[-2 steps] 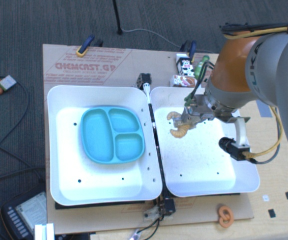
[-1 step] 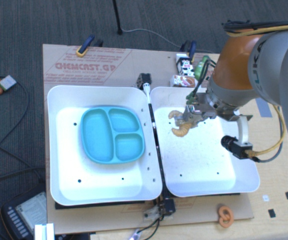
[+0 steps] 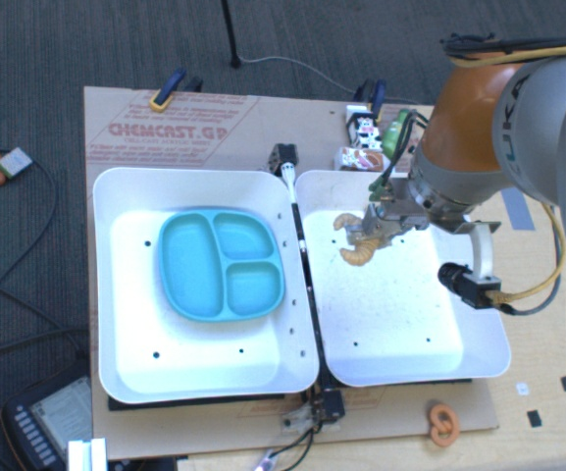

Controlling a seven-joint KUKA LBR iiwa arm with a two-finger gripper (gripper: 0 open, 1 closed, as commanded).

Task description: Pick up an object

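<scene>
Tan, curled object (image 3: 359, 246), pretzel-like, in the right bin (image 3: 400, 356), upper-left part of its floor. One lobe at the upper left, another curling down at the lower left. It sits just right of the ridge where the two bins meet.

Gripper (image 3: 385, 219) directly over the tan object's right end, at or touching it. Finger spread not readable from this angle: the wrist body covers the tips, so cannot tell whether they have closed on the object or merely stand above it.

Arm (image 3: 488, 116) comes in from the right of the right bin, orange band above the wrist, grey casing beyond. A black fitting (image 3: 464, 283) with a yellowish cable hangs over the right bin's right side.

Left of the right bin: left bin (image 3: 126, 351), holding a blue divided plate (image 3: 222, 265) with three compartments, lying flat near its centre.

Behind the right bin, on the brown board (image 3: 165, 130): small printed packets (image 3: 364, 145) and a blue clamp (image 3: 378, 93). A second blue-and-yellow clamp (image 3: 169, 87) at the board's far-left edge.

In front of the right bin, on the board's near edge: an orange ring-shaped piece (image 3: 443, 424).
</scene>
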